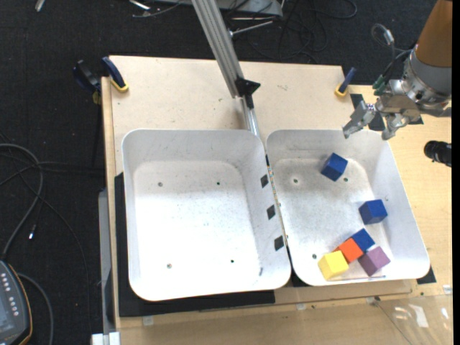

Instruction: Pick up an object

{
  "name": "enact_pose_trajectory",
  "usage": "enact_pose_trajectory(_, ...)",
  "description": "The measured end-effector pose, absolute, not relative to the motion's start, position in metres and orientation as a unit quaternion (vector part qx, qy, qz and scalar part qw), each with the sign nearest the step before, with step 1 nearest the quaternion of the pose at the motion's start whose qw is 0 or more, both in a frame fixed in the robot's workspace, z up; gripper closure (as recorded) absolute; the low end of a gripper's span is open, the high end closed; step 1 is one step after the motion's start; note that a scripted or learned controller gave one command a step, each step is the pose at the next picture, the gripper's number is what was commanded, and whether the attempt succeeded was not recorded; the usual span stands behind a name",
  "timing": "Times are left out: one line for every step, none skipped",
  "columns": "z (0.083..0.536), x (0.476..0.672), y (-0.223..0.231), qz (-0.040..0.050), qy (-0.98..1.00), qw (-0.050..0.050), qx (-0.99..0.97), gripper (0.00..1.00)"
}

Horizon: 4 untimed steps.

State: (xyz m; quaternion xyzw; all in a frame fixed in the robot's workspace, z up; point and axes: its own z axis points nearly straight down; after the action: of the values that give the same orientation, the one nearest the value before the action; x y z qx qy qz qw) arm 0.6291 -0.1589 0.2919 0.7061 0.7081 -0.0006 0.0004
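**A:** From the overhead camera, where does the arm stand?

**B:** The gripper [371, 124] hangs above the far rim of the right bin [402, 192], up by the bench's back edge. Its two fingers are spread apart, and nothing sits between them. It grasps nothing.

**A:** And what could it take?

**B:** Six small blocks, all in the right bin. A blue cube [334, 167] lies alone near the far end, closest to the gripper. A second blue cube [373, 210] sits by the right wall. At the near corner four are crowded: a yellow cube [333, 264], an orange cube [351, 249], a third blue block [364, 238] and a purple cube [374, 260], touching or nearly so. The left bin [144, 157] is beside it.

**A:** So how should the pick go?

**B:** The lone blue cube looks the best choice. It has bare floor all round, so the fingers can straddle it without nudging neighbours. It sits turned at an angle to the bin walls; the wrist would probably need rotating so the fingers meet two flat faces, not corners. Then the gripper should descend straight and close only once low enough.

**A:** How does that cube look?

**B:** Solid mid-blue, crisp edges, plain matte faces; likely rigid and light.
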Motion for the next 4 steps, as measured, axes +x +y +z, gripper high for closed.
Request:
enact_pose_trajectory(0.103, 0.597, -0.178, -0.0025, 0.706, -0.003, 0.708, 0.00)
enact_pose_trajectory(0.096, 0.671, -0.173, 0.0017, 0.709, 0.003, 0.705, 0.00)
enact_pose_trajectory(0.095, 0.635, -0.153, -0.0006, 0.707, -0.001, 0.707, 0.00)
enact_pose_trajectory(0.096, 0.655, -0.119, 0.0011, 0.709, 0.001, 0.705, 0.00)
